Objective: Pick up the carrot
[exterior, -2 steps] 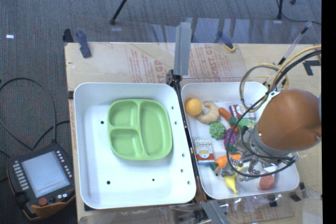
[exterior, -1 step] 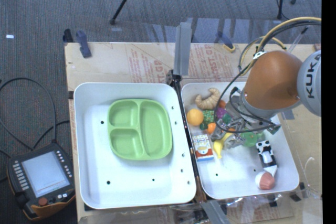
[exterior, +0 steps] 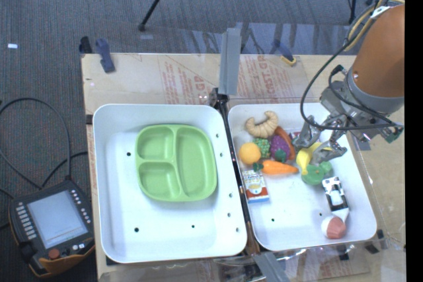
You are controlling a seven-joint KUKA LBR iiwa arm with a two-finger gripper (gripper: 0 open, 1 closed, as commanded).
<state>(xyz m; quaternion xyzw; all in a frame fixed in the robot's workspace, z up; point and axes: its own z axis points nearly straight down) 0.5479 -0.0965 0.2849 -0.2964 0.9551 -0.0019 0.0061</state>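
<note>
One small carrot (exterior: 280, 168) lies flat in the middle of the right bin (exterior: 301, 231), probably light, stiff and smooth plastic, best pinched across its thicker orange middle, while the claw (exterior: 318, 144) hovers just beside it, fingers apart and holding nothing

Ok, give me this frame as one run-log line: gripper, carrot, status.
gripper: over right bin, among the toys | carrot: lying in right bin, beside gripper, not between fingers | status: not picked up

Arm (exterior: 383, 56) cut off at right edge, gripper (exterior: 318, 142) covers part of the yellow item (exterior: 303, 158), small carton's (exterior: 254, 185) print too small to read.
</note>
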